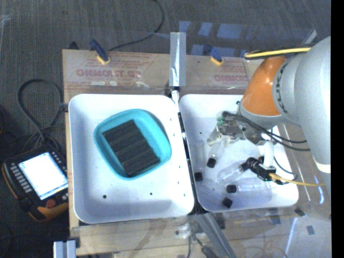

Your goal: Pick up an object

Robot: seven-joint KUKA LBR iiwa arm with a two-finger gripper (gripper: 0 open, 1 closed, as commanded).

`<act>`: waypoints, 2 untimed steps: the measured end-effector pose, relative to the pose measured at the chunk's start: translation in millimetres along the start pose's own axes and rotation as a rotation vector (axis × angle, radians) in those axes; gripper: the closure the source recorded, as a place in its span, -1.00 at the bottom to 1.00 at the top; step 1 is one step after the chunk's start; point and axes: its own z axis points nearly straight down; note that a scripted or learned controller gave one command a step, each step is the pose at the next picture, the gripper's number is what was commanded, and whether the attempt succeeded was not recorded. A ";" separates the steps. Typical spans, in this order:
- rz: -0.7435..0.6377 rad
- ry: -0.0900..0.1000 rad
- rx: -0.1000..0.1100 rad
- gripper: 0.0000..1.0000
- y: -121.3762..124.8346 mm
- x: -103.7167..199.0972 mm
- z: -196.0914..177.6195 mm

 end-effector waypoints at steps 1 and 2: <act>0.188 -0.002 0.016 1.00 59.0 25.6 -108.3; 0.186 -0.007 0.018 1.00 59.0 25.8 -116.6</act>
